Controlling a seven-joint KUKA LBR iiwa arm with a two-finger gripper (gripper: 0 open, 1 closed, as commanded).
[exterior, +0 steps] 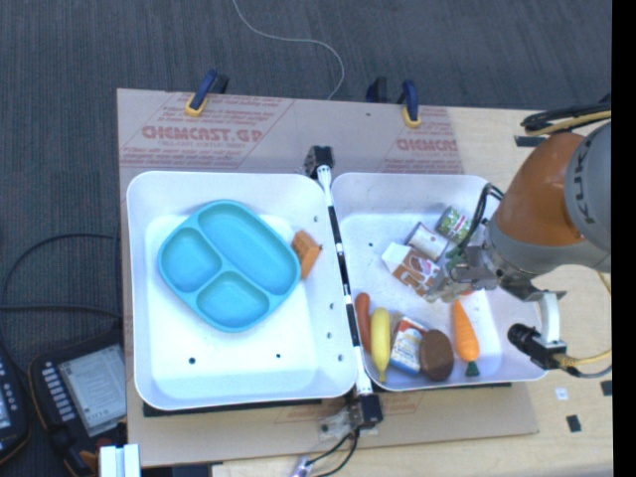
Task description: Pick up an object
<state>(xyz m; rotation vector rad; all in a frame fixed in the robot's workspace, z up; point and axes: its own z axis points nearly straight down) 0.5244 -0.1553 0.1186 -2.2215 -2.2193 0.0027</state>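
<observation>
My gripper [455,278] hangs low in the right bin [397,192], at the right end of a white and brown packet [415,256]. Its tip looks close to or touching that packet, and the wrist hides the contact. A small green packet [453,222] lies just behind it. An orange carrot [464,334] lies just in front of it. Along the bin's front wall sit a yellow banana [380,341], a red sausage-shaped piece [364,311], a small carton [405,348] and a brown round item [435,354].
The left bin [169,366] holds a blue divided plate [229,263] and an orange piece [308,254] beside the divider. The arm's grey and orange body [542,207] covers the right bin's right side. Clamps [409,102] hold the board at the back.
</observation>
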